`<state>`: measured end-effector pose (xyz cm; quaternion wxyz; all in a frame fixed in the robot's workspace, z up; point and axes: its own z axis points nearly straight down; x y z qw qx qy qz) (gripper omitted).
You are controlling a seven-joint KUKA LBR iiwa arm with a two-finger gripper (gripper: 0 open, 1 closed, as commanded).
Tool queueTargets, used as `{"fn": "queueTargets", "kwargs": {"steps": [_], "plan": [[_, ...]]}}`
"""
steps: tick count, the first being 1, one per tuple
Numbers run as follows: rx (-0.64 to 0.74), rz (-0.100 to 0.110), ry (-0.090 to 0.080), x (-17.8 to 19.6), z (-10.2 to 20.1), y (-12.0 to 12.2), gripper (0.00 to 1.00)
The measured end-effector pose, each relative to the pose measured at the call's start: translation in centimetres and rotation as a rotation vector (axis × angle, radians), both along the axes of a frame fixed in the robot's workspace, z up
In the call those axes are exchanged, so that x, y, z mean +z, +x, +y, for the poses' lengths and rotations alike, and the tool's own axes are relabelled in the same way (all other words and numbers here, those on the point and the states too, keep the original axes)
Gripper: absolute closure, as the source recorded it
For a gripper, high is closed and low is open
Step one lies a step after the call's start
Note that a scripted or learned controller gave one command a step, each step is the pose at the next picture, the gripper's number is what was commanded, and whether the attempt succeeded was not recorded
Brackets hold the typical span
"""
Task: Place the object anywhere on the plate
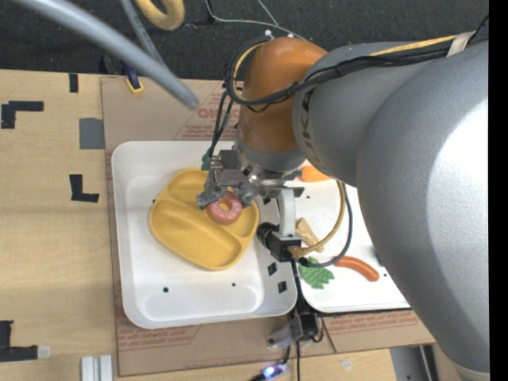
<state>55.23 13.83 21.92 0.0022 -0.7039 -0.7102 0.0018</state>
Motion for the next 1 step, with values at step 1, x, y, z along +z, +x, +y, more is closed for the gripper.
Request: {"fn": "queueTargets", "kwargs": {"steps": [1], "plan": [[-0.002,0.0,-0.001,1.22,3.55,-1.61,1.0]]}}
